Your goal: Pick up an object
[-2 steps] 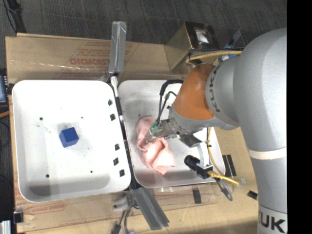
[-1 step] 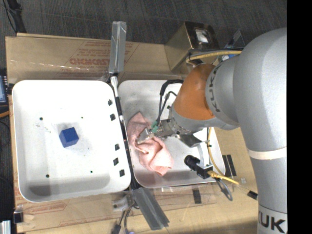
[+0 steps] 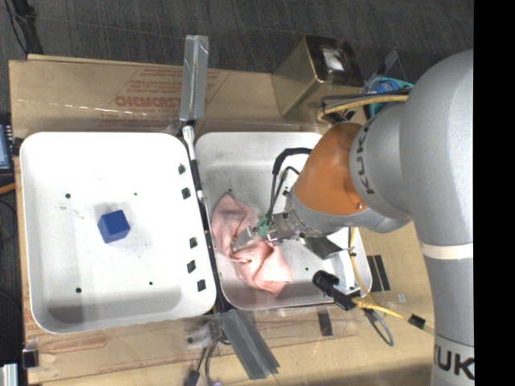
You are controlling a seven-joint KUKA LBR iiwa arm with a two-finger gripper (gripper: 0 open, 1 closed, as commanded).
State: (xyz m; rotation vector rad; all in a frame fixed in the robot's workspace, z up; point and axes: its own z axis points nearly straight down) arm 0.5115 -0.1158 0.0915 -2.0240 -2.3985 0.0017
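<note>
A crumpled pink cloth [image 3: 248, 248] lies in the right bin [image 3: 241, 155], against its left wall and front. My gripper [image 3: 264, 230] is low over the cloth's upper right part, touching or just above it. The arm's wrist covers the view of how the cloth meets the gripper. A small blue cube [image 3: 114, 225] sits alone on the floor of the left bin [image 3: 48, 183], far from the gripper.
The grey and orange arm [image 3: 378, 175] covers the right half of the right bin. A metal divider bar [image 3: 193, 79] stands between the bins at the back. A brown box [image 3: 318, 71] sits behind the right bin.
</note>
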